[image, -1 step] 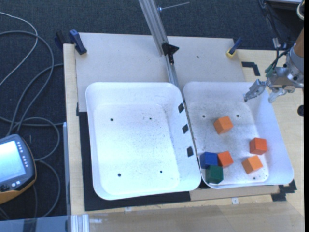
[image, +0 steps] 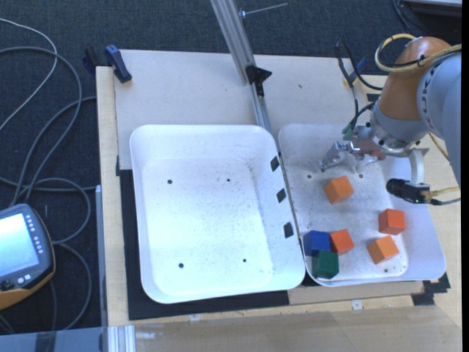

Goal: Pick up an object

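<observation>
The right bin (image: 306, 205) holds several small blocks. One orange block (image: 338, 189) lies near its middle, and two more orange blocks (image: 392, 221) (image: 382, 248) sit toward the right rim. At the front, a fourth orange block (image: 341, 240) touches a blue block (image: 317, 241), with a green block (image: 326, 263) just in front of the blue one. My gripper (image: 344, 164) hangs over the back of this bin, just behind the middle orange block. Its fingers are spread open and nothing is between them.
The left bin (image: 205, 211) sits beside the right one, sharing a raised rim with black clips (image: 281, 195). A slanted metal pole (image: 233, 31) crosses the back of the bench. Cables and a black plug (image: 407, 190) trail off the wrist at the right.
</observation>
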`<act>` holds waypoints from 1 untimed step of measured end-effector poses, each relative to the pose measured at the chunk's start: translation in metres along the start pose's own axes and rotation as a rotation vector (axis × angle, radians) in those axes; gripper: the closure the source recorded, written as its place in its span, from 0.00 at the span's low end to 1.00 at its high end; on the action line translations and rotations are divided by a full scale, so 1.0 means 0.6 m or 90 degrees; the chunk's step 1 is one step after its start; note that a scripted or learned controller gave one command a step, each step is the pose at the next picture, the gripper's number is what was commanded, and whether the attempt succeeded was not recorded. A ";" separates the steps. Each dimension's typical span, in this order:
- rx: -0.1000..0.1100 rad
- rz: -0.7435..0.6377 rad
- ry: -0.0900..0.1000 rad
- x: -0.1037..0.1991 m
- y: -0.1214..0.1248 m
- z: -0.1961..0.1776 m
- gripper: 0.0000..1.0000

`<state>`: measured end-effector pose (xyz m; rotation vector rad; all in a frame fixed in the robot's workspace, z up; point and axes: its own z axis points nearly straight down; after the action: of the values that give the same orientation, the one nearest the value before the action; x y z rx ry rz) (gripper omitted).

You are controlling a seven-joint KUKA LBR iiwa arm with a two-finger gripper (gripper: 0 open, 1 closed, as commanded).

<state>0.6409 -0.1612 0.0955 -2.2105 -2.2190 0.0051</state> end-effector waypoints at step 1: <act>-0.001 0.003 0.000 0.038 -0.109 -0.005 0.00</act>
<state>0.5753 -0.1388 0.0993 -2.2166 -2.2151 0.0040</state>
